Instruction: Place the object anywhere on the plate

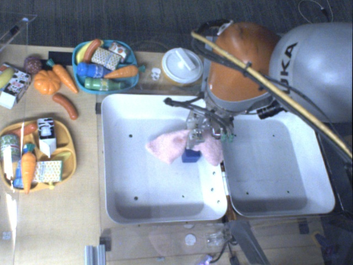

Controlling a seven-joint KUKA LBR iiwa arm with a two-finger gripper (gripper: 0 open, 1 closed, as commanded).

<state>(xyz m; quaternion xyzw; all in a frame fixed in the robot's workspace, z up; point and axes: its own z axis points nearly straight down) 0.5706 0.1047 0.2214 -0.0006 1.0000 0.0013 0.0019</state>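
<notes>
- Where the bench comes closest to the camera, two white bins sit side by side, the left bin and the right bin, with their inner walls touching.
- A pink plate lies flat on the left bin's floor, toward its right wall.
- A small blue block rests at the plate's near edge, between its two pink lobes and touching them.
- The gripper hangs directly over the block, its tip just above or on it; I cannot tell whether it is clamped on the block or loose.
- The grey arm reaches in from the right, its orange band above the bins' far walls.
- On the left of the bench, a yellow tray holds toy food.
- Farther back stand a round white lid, a blue bowl of toy food, a toy pumpkin and a sausage.
</notes>
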